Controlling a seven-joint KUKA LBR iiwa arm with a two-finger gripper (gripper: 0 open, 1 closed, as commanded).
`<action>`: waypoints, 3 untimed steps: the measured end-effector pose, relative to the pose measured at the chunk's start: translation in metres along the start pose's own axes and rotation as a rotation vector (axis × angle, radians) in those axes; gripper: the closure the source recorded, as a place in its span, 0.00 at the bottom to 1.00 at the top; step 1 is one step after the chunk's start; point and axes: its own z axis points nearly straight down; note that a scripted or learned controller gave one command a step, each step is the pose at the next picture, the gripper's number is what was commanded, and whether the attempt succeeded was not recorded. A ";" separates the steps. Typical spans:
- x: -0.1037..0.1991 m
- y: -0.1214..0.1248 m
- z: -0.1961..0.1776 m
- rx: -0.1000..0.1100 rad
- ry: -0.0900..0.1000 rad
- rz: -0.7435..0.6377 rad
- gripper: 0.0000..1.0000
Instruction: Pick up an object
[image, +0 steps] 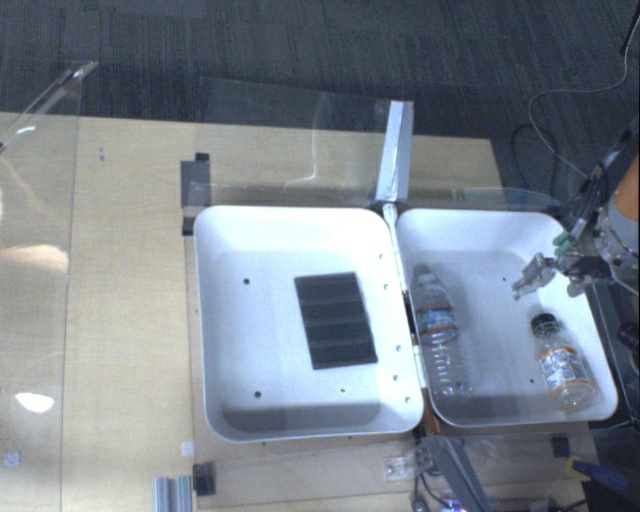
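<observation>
A: Looking at the right bin, I count two clear plastic bottles lying on their sides. One bottle with a blue label lies just beside the bin's left wall, cap pointing away from the camera. The other, a bottle with an orange label and dark cap, lies near the right wall.

B: And the claw?

A: It hangs over the upper right part of that bin, above the dark-capped bottle and clear of it. Its prongs look spread, with nothing between them.

B: So what could spoil a pick from here?

A: My guess is rolling. Both bottles are round, smooth and look nearly empty, so a finger landing off-centre could nudge one sideways instead of closing on it. The orange-labelled one sits close to the bin wall, and a descending finger might strike the rim or wedge between wall and bottle.

B: And the blue-labelled one?

A: It hugs the wall by the divider, leaving little room for a finger on that side. Thin plastic may also buckle and squirt out under the squeeze.

B: The left bin?

A: It holds a flat dark ribbed pad, low against the floor and hard to get fingers under.
</observation>
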 end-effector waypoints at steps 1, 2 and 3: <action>-0.032 0.001 0.019 -0.003 -0.002 -0.181 0.00; -0.032 0.006 0.027 -0.005 -0.003 -0.449 0.00; -0.031 0.008 0.025 -0.004 -0.003 -0.594 0.00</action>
